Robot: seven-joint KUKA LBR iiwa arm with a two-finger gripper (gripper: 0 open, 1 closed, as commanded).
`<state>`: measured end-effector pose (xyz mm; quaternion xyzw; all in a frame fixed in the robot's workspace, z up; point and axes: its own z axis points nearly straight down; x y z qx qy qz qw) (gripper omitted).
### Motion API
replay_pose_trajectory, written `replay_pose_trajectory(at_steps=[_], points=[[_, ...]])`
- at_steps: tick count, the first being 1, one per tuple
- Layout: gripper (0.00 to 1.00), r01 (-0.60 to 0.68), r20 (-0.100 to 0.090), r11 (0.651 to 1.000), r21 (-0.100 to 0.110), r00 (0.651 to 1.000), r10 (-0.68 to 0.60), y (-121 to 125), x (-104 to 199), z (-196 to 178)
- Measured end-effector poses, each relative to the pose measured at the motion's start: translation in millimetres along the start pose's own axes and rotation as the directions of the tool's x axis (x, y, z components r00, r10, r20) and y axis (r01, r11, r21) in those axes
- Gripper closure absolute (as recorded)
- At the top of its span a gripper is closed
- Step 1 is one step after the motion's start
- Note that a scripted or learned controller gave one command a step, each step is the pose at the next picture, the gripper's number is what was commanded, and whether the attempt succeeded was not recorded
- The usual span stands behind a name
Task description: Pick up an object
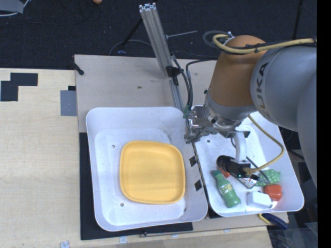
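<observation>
A square yellow plate (152, 171) lies flat in the left bin (103, 133). In the right bin (289, 203), a green bottle (226, 188) lies near the front, with a white block (258, 199), a red piece (274, 191) and a green leafy toy (270, 177) to its right. My gripper (195, 130) hangs low over the divide between the two bins at their far end, above the right bin's back-left corner and well away from the objects. Nothing shows between its fingers.
A slanted aluminium post (161, 45) rises behind the bins, close to the gripper's left. The bulky grey and orange arm (258, 81) covers the right bin's far half. The wooden benchtop (36, 154) stretches to the left.
</observation>
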<state>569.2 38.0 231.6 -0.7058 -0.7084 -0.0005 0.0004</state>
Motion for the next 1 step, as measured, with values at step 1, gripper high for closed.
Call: replay_pose_trajectory(at_steps=[1], points=[[1.0,-0.001,0.001,1.0,0.0,1.0,0.001,-15.2,49.3,-9.7]])
